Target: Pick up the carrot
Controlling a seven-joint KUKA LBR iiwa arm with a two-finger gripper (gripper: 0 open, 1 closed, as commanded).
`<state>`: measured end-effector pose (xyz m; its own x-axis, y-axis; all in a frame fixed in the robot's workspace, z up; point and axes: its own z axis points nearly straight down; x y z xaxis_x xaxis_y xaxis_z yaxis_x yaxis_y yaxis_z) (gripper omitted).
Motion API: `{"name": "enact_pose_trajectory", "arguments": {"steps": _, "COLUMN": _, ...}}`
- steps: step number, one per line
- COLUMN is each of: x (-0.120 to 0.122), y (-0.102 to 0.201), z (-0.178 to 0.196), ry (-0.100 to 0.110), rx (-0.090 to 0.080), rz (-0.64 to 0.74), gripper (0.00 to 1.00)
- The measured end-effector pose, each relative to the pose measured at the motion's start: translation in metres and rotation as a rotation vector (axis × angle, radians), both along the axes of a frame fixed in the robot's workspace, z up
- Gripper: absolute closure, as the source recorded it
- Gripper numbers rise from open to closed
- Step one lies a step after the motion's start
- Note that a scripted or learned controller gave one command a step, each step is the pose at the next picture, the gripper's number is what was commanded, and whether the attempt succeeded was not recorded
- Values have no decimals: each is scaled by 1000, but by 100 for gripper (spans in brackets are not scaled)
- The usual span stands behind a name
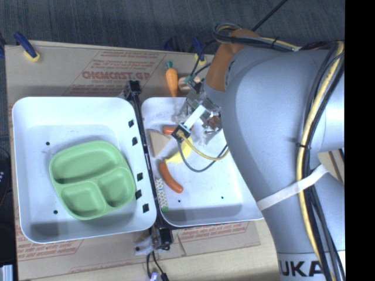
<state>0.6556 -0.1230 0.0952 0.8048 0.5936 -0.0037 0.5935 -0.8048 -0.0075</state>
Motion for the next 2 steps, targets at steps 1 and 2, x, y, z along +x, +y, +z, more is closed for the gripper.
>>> {"name": "enact_pose_trajectory", "arguments": {"steps": 1, "x": -8, "y": 42, "z": 134, "ry": -5, "rx": -2, "rz": -138, "gripper": 0}}
{"name": "enact_pose_trajectory", "arguments": {"steps": 2, "x": -22, "y": 17, "z": -4, "ry": 0, "rx": -2, "rz": -91, "gripper": 0}}
